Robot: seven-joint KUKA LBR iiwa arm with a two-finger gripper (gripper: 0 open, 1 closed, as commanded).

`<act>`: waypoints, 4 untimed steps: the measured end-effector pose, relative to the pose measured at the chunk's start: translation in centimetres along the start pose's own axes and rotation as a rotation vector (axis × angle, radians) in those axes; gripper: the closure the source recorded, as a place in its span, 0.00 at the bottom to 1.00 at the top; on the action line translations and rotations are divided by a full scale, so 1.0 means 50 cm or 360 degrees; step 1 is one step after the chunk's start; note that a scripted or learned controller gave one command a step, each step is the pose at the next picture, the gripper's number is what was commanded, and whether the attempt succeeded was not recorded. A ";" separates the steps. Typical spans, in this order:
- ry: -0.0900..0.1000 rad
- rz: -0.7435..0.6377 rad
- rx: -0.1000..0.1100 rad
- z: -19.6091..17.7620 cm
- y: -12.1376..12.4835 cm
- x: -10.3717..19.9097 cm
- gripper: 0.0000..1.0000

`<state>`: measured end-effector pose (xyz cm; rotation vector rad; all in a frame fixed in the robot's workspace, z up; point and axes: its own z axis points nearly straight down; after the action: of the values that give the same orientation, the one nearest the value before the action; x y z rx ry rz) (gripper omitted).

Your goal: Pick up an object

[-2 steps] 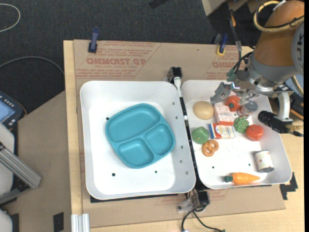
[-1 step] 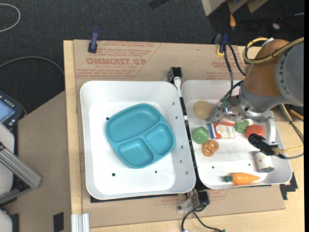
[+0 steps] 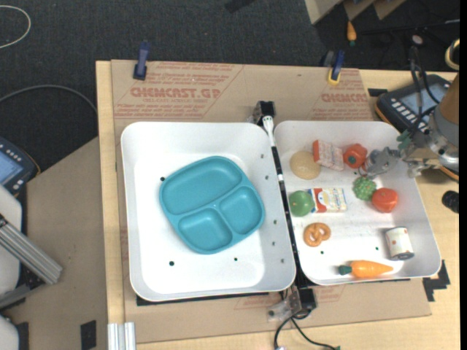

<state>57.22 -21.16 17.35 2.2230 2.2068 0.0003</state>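
Note:
The right bin holds several small toy foods. In its back row lie a beige round piece, a red and white packet and a red tomato. My gripper hovers just right of the tomato and above a green broccoli. A red pepper-like piece sits right of the broccoli. Further left are a green apple and a small carton. A pretzel, a white can and an orange carrot lie toward the front.
The left bin holds a teal divided plate. The arm comes in over the right bin's far right rim. Two clamps grip the board's back edge. A black controller lies at the far right.

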 end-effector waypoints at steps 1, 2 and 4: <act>0.0020 -0.0021 0.0023 0.079 -0.072 0.177 0.00; 0.0014 -0.0024 0.0003 -0.031 -0.088 0.318 0.00; 0.0010 -0.0014 0.0006 -0.256 -0.179 0.413 1.00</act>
<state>48.34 -0.38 29.94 2.2182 2.2217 0.0031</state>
